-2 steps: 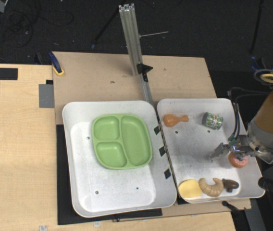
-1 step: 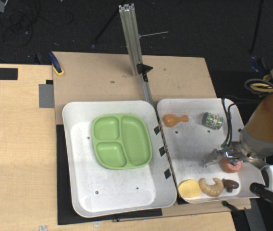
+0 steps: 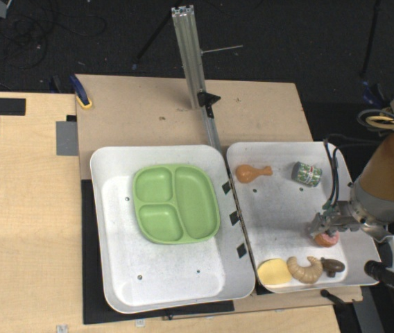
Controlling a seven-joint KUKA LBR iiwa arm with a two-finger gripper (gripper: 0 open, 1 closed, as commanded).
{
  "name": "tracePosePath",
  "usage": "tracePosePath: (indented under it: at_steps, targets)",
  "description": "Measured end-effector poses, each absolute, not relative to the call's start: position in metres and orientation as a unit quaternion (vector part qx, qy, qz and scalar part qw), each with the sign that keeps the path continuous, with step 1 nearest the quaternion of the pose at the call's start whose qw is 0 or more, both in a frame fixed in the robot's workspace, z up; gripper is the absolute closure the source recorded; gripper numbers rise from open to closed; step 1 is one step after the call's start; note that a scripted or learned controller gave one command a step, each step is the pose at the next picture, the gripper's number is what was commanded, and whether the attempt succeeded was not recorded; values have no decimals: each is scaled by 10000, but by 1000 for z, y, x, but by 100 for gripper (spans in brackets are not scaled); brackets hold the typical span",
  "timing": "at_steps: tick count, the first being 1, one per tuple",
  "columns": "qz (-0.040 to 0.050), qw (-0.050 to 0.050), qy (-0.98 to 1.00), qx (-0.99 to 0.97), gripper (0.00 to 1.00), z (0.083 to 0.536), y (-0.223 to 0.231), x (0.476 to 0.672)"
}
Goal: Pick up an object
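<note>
**Gripper low over a pink piece in the right bin**

Gripper (image 3: 327,226) sits down inside the right bin (image 3: 280,207), close to that bin's right wall and a little nearer its front edge than its back. Dark fingers hang right above a small pink-red piece (image 3: 327,239), touching or nearly touching its top; whether they are spread or pinched together cannot be told from this angle, and the piece is not clearly between them. Black cable loops up from the wrist toward the bin's back right corner, and the arm (image 3: 386,179), with its orange band, comes in over the right wall.

Elsewhere in the right bin, an orange drumstick-shaped toy (image 3: 252,173) lies near the back left corner, its thin end pointing right. A green can (image 3: 308,174) lies tilted near the back edge, right of the drumstick and well apart from it. Along the front edge sit a yellow piece (image 3: 275,272) by the front left corner, a tan curled piece (image 3: 306,269) touching it on the right, and a dark brown piece (image 3: 333,266) beside that.

In the left bin (image 3: 114,255), a green three-part tray (image 3: 177,204) rests toward the back right. A metal post (image 3: 191,54) stands behind the bins on the bench (image 3: 16,207).
</note>
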State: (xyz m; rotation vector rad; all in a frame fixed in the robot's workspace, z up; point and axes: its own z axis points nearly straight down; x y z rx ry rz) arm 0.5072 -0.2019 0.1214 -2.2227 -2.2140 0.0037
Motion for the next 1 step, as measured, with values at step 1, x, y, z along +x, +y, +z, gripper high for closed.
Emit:
tracePosePath:
  at_steps: [1]
  targets:
    - [-8,-13,-7078,-7064,100,180,-194,509]
